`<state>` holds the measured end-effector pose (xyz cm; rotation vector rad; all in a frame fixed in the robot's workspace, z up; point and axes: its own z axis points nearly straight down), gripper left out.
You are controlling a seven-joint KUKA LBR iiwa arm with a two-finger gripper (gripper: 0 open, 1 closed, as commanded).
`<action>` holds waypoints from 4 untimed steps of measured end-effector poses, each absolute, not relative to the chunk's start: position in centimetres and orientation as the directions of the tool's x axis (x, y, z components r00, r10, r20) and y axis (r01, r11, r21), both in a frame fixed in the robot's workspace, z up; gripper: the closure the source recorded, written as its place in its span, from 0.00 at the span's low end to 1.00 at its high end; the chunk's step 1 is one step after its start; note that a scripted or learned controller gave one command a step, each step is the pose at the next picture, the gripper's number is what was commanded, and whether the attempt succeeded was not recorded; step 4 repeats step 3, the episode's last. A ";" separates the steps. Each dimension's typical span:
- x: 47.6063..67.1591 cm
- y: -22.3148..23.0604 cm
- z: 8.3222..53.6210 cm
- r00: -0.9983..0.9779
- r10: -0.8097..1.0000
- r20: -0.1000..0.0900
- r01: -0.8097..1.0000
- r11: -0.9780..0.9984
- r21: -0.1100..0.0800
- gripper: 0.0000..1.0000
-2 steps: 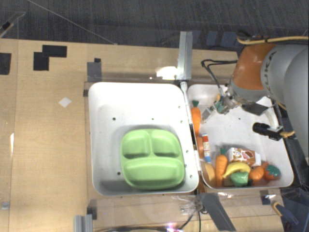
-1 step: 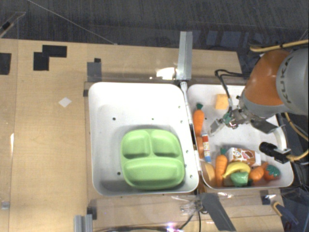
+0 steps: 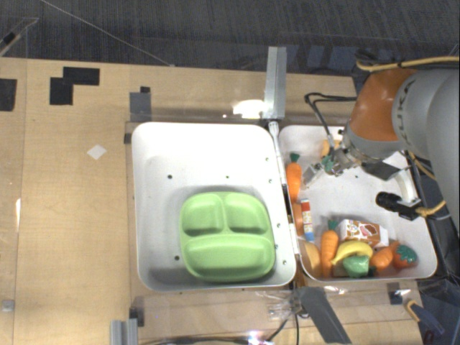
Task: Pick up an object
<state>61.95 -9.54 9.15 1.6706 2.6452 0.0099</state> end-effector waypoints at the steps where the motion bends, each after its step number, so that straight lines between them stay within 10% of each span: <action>1: 66.5 -9.4 8.9 -0.390 0.921 0.013 0.920 0.391 -0.022 0.00; 2: 56.0 -9.8 9.3 -0.219 0.976 -0.004 0.976 0.219 0.015 0.00; 3: 49.4 -10.3 9.5 -0.423 0.906 -0.014 0.906 0.423 0.022 0.00; 4: 49.4 -10.3 9.5 -0.423 0.906 -0.014 0.906 0.423 0.022 0.00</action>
